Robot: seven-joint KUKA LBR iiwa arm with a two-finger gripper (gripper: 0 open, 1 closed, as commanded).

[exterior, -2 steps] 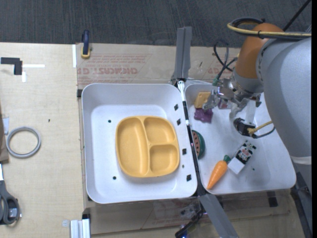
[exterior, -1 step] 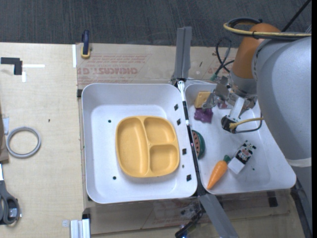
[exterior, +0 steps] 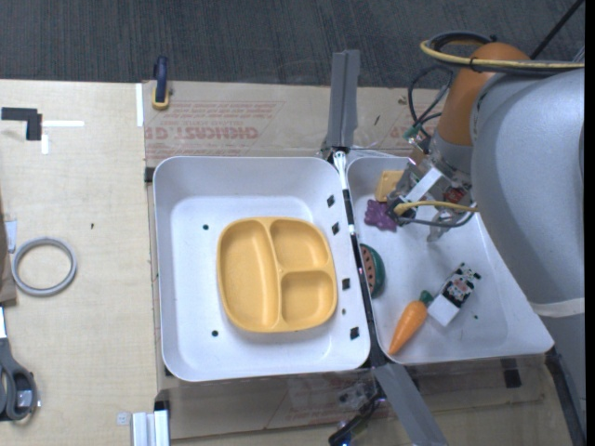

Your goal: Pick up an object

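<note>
The right bin [exterior: 493,337] holds an orange carrot [exterior: 407,327] near its front. A small black-and-white toy [exterior: 455,293] lies just right of the carrot. A watermelon slice [exterior: 373,269] leans against the left wall. At the far left corner are a purple piece [exterior: 378,215] and a yellow piece [exterior: 388,184]. My gripper [exterior: 435,219] hangs over the far part of this bin, right of the purple piece and apart from the carrot and toy. Nothing is visibly held.
The left bin [exterior: 186,249] holds a yellow divided plate [exterior: 276,273]. A metal divider [exterior: 342,100] runs between the bins at the back. A tape ring [exterior: 41,266] and scissors [exterior: 17,388] lie on the wooden bench at left. The grey arm [exterior: 530,175] covers the right bin's right side.
</note>
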